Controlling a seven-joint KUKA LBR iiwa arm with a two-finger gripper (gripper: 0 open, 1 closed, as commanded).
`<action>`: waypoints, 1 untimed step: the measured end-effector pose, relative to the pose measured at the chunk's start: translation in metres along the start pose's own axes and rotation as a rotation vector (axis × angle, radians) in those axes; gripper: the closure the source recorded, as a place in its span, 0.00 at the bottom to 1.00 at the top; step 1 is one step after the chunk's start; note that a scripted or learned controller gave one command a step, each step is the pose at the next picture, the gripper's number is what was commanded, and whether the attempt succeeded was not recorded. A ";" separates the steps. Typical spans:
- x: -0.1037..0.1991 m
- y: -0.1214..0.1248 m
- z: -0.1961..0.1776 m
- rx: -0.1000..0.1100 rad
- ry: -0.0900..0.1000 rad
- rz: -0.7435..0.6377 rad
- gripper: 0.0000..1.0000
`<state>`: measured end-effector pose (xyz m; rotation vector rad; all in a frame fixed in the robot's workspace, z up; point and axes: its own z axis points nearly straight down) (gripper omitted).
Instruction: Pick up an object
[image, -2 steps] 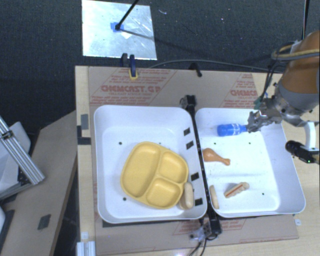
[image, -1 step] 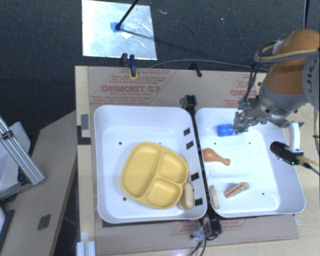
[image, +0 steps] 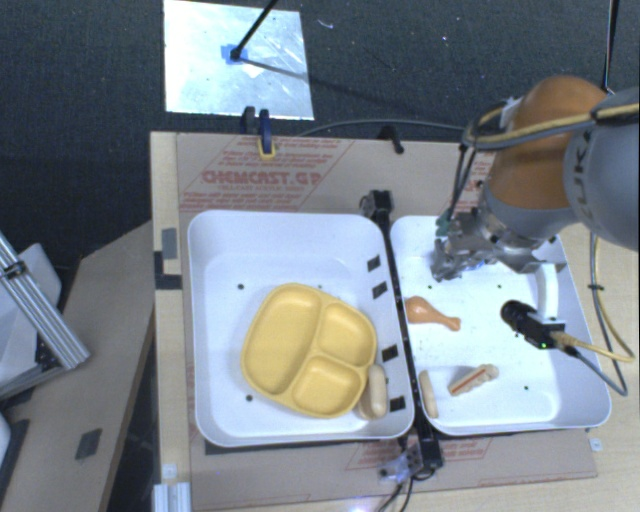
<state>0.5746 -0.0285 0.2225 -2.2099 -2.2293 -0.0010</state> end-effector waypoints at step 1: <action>0.042 -0.019 -0.002 -0.001 0.000 0.000 1.00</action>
